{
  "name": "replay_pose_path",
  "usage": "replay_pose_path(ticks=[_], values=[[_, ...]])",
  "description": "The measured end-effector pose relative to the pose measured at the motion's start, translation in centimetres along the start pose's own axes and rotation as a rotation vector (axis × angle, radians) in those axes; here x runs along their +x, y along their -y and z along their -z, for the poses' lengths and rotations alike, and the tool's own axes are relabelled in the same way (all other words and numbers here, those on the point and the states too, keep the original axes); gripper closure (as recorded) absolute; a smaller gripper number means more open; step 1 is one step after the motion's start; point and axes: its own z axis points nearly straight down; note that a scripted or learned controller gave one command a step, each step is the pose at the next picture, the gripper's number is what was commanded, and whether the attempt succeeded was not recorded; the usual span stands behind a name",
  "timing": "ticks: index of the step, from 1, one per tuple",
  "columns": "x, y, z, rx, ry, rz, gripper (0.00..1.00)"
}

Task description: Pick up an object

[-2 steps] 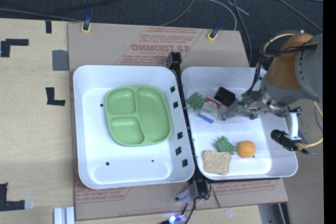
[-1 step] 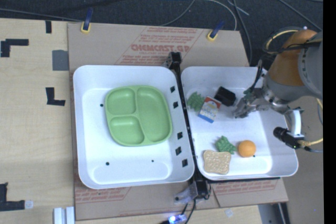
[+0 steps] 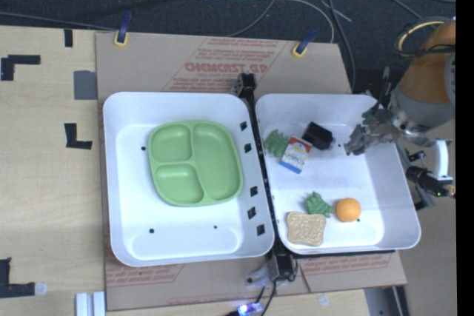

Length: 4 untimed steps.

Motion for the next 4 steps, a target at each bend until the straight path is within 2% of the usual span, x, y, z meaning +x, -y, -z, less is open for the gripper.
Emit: replay_pose_path(ticks=[2,3,4], values=[[0.1,0.1,9.6,-0.001,0.0,0.002,1.0],[4.9,1.5,8.4,0.006,-0.002,0.004,1.0],[10.1,1.5,7.6,0.006,-0.002,0.004,1.0]])
